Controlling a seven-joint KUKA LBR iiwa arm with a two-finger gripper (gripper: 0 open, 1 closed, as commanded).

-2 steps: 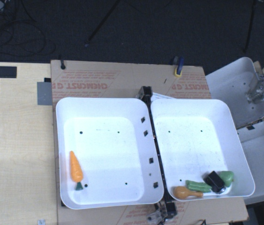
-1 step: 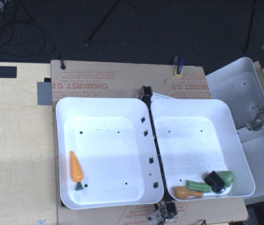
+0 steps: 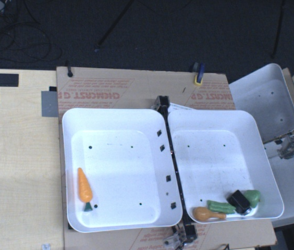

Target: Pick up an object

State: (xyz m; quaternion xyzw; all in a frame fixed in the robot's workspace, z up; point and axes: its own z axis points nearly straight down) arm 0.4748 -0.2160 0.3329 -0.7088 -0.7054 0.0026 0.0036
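Nothing is lifted yet and I cannot tell my hand's state, so I must choose: the carrot (image 3: 84, 187) at seven o'clock in the left bin (image 3: 110, 121), or the cluster at five o'clock in the right bin (image 3: 215, 120).

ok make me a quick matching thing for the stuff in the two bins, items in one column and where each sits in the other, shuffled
Things:
1. carrot
2. black block
3. tan pear-shaped toy

Places:
A. right bin, on top of the green items
B. left bin, by its left wall
C. right bin, at the near edge, left of the green items

Pairs: 1-B, 2-A, 3-C
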